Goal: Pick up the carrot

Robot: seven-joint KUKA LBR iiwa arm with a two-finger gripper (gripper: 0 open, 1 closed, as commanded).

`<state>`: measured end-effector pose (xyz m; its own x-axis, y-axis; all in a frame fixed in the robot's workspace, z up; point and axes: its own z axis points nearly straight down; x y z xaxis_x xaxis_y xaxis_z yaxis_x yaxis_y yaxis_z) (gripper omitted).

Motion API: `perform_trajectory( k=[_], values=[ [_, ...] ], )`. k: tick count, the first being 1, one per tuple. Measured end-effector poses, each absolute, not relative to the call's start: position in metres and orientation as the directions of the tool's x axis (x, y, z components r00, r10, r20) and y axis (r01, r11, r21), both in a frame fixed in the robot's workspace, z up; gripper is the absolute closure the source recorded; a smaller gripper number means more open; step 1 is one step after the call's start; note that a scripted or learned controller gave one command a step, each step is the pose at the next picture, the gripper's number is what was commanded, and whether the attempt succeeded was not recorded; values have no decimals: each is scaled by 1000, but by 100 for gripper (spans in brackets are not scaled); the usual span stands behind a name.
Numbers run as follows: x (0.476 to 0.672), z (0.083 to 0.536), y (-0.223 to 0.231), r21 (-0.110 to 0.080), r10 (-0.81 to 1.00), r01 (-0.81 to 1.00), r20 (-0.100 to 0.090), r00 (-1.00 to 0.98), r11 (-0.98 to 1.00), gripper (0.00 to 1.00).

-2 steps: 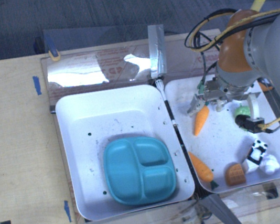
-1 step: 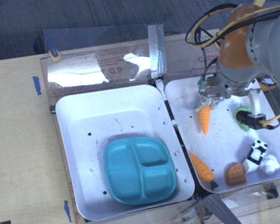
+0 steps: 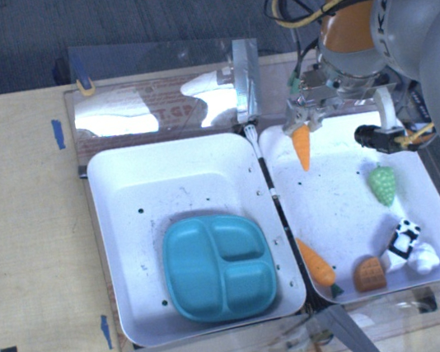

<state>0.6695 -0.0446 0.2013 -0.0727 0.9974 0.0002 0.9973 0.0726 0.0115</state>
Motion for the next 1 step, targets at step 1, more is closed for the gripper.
perform_trajectory(
  k=[1],
  values=[
    [668, 229, 12, 6, 998, 998, 1, -63, 63, 100]
  ],
)
